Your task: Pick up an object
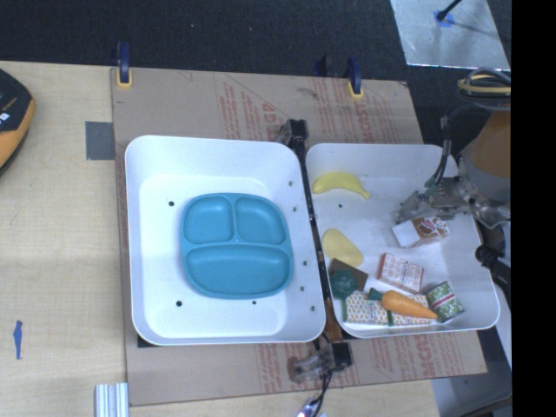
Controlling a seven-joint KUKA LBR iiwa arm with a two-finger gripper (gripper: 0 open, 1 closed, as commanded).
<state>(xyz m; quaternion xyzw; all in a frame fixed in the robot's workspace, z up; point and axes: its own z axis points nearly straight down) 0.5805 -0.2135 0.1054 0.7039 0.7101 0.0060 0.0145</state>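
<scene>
White packet (420,230) — just beside tool (427,200)

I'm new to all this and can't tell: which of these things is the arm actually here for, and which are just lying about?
For the job:
gripper
right bin with things to pick: banana, carrot, small packet by the gripper, other small boxes

Just lying about:
left bin holding a blue divided plate
blue clamps
grey tape

I see open floor in the right bin's (382,153) upper middle; packets (401,272) and carrot (408,304) crowd its lower half.
</scene>
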